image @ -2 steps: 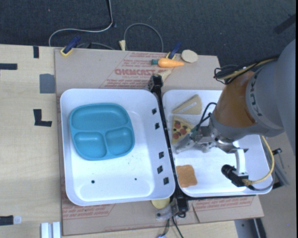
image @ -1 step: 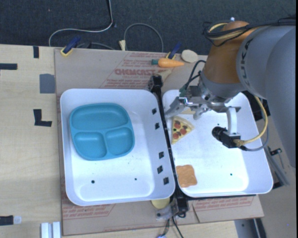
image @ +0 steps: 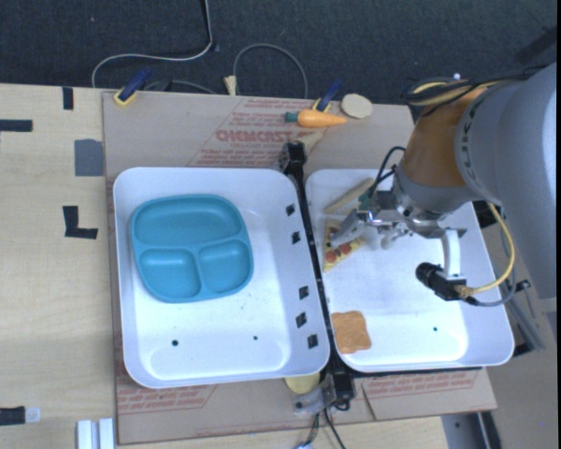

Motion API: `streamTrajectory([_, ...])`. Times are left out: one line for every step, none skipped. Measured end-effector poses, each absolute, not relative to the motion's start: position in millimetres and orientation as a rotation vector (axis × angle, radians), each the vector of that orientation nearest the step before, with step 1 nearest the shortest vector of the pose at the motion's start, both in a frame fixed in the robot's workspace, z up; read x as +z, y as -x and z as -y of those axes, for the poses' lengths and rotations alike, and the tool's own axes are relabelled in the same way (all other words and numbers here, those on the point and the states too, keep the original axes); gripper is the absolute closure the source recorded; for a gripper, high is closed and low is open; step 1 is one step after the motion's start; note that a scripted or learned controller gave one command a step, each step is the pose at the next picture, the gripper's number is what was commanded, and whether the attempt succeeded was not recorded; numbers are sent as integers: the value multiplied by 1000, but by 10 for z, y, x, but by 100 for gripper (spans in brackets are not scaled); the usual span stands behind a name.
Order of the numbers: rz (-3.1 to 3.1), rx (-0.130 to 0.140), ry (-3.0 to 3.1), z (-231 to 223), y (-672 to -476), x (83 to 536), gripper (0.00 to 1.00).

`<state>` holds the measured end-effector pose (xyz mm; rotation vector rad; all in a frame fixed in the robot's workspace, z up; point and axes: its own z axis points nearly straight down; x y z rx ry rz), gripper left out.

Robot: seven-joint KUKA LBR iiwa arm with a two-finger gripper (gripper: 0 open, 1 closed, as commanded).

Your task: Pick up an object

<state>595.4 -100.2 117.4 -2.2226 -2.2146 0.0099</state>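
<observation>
Reaching in — nothing lifted yet

My gripper (image: 369, 223) hovers over the small red-and-tan object (image: 339, 241) in the right white bin (image: 491, 349) — jaws' state I cannot tell.

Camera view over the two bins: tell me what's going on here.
A grey KUKA arm reaches in from the right, and its gripper sits low over the right bin, beside a small pile of food-like items near the bin's left wall. Nothing is clearly between its fingers. A toast-like piece lies nearer the front of that bin. The left bin holds a blue divided plate. An orange carrot-like toy rests outside, behind the bins.
</observation>
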Motion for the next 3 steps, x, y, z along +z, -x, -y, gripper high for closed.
streamTrajectory([2214,22,2212,955,-6671,830,0])
streamTrajectory([2224,-2,2223,1044,-6422,862,0])
streamTrajectory([2212,11,2210,1137,-6669,844,0])
